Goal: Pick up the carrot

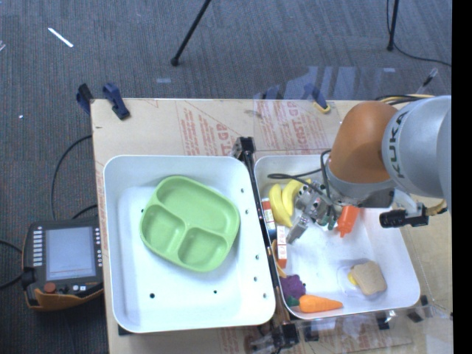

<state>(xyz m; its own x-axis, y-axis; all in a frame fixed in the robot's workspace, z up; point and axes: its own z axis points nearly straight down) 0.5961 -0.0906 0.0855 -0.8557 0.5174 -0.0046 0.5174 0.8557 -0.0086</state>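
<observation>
Hand (306, 216) mid-bin, carrot (319, 304) against near wall.

**The arm's looks**

The arm (413, 150) is a thick, rounded grey shell with dark letters "KUKA" on its side. A wide orange band (361, 142) wraps it above the wrist. The gripper (306, 216) is small, metallic grey, with thin cables and an orange part beside it.
</observation>
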